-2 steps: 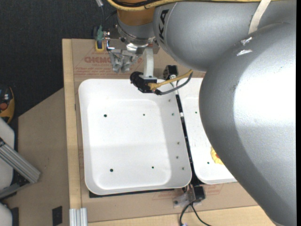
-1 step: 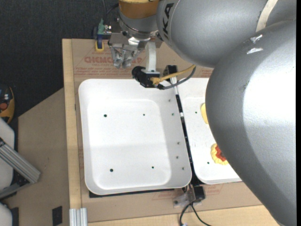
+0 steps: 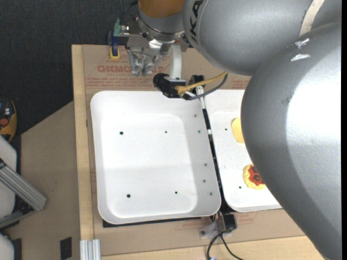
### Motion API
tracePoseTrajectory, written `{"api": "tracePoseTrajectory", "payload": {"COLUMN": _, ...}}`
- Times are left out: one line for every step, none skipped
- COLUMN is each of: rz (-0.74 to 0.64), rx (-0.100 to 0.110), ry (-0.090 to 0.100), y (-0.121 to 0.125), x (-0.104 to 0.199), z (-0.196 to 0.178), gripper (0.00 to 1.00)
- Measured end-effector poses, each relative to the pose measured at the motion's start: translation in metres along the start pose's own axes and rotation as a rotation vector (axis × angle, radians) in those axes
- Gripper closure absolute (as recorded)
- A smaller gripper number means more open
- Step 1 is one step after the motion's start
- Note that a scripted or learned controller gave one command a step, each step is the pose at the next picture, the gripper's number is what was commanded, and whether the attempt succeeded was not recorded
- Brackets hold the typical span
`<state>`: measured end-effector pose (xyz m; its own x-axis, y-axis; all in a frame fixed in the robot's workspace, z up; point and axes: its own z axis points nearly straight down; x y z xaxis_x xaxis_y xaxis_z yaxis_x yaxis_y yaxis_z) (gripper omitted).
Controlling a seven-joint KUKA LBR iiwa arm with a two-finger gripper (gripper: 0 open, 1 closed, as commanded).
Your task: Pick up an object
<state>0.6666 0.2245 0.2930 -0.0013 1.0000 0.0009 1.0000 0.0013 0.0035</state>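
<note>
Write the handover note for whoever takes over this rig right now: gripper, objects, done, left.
Gripper: up beyond the far rim of the left bin, over the cardboard; nothing seen between its fingers, open or shut unclear.
Objects: a yellow object and a red-and-yellow object lie in the right bin, partly hidden by the arm.
Done: nothing picked up.
Left: reach into the right bin, grasp one object, lift it.

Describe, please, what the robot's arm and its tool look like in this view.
The arm is made of large, smooth, rounded grey segments, with an orange band above the wrist. A yellow-and-black cable runs along its top edge, and part of a dark marking shows on the grey shell beside the band. The tool is a small metallic grey assembly with a silvery mounting block above it.
</note>
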Motion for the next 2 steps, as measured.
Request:
{"api": "tracePoseTrajectory", "payload": {"rz": 0.0, "rx": 0.0, "ry": 0.0, "y": 0.0001, "x": 0.0001, "z": -0.015, "gripper": 1.0}}
{"api": "tracePoseTrajectory", "payload": {"rz": 0.0, "rx": 0.0, "ry": -0.001, "y": -0.0001, "x": 0.0002, "z": -0.0156, "gripper": 1.0}}
